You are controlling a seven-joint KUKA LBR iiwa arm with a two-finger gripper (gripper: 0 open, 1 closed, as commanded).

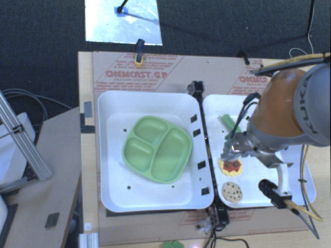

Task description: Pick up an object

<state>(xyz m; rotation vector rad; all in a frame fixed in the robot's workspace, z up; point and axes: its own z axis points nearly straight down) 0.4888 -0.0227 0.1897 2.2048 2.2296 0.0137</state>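
My gripper (232,153) hangs low over the right bin (214,109), at its left middle. Directly beneath and in front of it lies a small yellow and red toy food piece (230,168), close to or touching the fingertips; I cannot tell which. A round chocolate-chip cookie (232,191) lies near the bin's front edge. A small green stick-shaped piece (227,121) lies behind the gripper. The arm's grey and orange body (284,110) hides much of the bin's right half.
The left bin (111,138) holds a light green divided plate (156,149), lying tilted in its middle. A black divider rail (202,138) runs between the two bins. Cardboard sheets lie behind the bins.
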